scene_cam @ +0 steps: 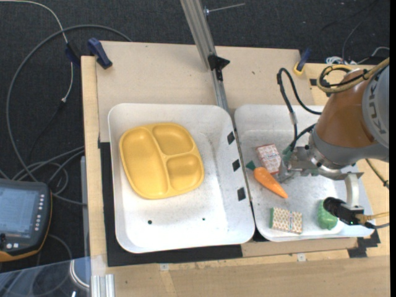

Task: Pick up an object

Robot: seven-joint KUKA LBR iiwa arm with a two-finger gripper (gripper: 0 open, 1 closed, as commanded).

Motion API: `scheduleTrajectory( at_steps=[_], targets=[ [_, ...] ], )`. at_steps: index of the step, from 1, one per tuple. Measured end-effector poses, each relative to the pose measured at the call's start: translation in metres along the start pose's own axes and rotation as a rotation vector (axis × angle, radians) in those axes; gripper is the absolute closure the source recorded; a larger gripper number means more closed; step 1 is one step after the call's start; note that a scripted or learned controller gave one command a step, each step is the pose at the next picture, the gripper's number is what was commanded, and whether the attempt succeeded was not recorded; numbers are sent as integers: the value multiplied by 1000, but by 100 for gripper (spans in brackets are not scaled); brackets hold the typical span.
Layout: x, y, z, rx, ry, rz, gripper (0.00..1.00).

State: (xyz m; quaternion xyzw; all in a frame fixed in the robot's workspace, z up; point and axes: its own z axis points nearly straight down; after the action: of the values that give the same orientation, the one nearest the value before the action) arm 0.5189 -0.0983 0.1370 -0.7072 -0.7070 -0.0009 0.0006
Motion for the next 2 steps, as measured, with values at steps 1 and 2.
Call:
scheduleTrajectory(
  at_steps=[1, 2],
  targets=[
    [1, -4, -44, -4, -3, -2, 100],
    [1, -2, -89, -6, -3, -2, 100]
  ],
)
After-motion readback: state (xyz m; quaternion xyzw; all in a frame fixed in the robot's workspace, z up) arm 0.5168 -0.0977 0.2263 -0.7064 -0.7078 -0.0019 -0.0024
